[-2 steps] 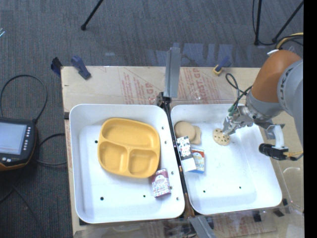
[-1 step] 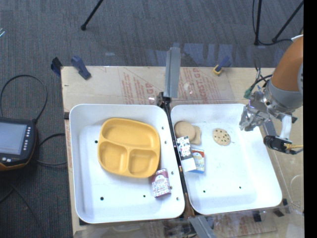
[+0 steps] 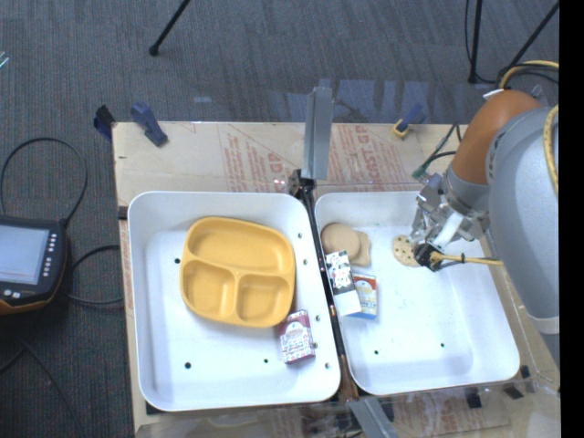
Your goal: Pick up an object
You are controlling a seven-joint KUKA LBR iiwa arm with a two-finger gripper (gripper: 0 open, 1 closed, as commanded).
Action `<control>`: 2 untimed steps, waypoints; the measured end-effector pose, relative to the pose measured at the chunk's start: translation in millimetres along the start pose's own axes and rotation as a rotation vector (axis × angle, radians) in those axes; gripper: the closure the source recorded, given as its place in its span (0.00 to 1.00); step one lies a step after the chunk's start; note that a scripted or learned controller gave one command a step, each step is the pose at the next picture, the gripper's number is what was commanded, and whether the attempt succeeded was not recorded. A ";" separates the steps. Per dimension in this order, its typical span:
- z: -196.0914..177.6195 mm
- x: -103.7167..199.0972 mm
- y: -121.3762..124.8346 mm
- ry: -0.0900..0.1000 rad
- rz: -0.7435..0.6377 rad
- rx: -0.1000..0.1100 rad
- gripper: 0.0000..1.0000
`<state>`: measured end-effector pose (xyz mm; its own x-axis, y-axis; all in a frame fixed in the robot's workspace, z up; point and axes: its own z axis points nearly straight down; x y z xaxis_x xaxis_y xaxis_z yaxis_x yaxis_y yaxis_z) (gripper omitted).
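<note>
My gripper (image 3: 425, 236) hangs over the far right part of the right bin (image 3: 438, 354), right beside a small round cookie (image 3: 402, 248) that lies on the bin floor. A tan bread-like lump (image 3: 343, 241) rests at the bin's far left. In front of it a small white carton (image 3: 340, 283) leans on the divider, with a blue and white packet (image 3: 366, 296) next to it. Nothing shows between the gripper's fingers.
The left bin (image 3: 164, 363) holds a yellow divided plate (image 3: 239, 271) and a small maroon packet (image 3: 297, 337) near its front right corner. A grey upright post (image 3: 317, 140) stands behind the divider. A tablet controller (image 3: 26, 265) lies off the bench at left.
</note>
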<state>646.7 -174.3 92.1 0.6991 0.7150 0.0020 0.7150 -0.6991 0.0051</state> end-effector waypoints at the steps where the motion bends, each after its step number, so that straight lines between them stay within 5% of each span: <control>1: -0.7 38.7 -49.2 0.002 0.158 -0.001 1.00; 2: -171.2 58.5 -108.9 0.001 0.349 0.003 1.00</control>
<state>608.9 -55.9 262.9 0.9014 0.4330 0.0042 0.4330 -0.9014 0.0009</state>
